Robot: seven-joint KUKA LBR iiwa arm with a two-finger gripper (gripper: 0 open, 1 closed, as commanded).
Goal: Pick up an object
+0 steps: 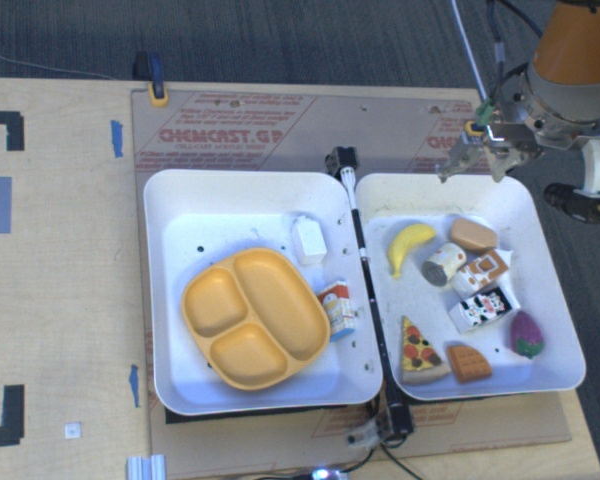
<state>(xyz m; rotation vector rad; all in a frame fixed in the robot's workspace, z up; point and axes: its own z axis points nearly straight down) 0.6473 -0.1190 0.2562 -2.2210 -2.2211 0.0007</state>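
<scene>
Two white bins sit side by side on the surface (70, 268), which has a cardboard sheet (280, 128) under them. The left bin (170, 368) holds a yellow divided plate (255, 316) lying flat across its middle. A small white block (309, 238) lies just beyond the plate's far edge, and a small carton (339, 310) leans against the plate's right rim, near the wall shared with the other bin.

The right bin (555, 363) holds the smaller items. A banana (408, 245) lies toward the far left. Beside it a grey can (443, 265) lies on its side, touching a tan bread piece (474, 234) and a brown-and-white box (482, 268). Just nearer sits a black-and-white carton (481, 308), with a purple grape bunch (526, 334) at its right. A pizza slice (421, 351) and an orange-brown wedge (468, 363) lie side by side near the front wall.

The arm (572, 43) reaches in at the upper right. Its claw (473, 160) hangs over the right bin's far rim, well apart from every item and gripping nothing; its two fingers look spread apart, tips pointing down.
</scene>
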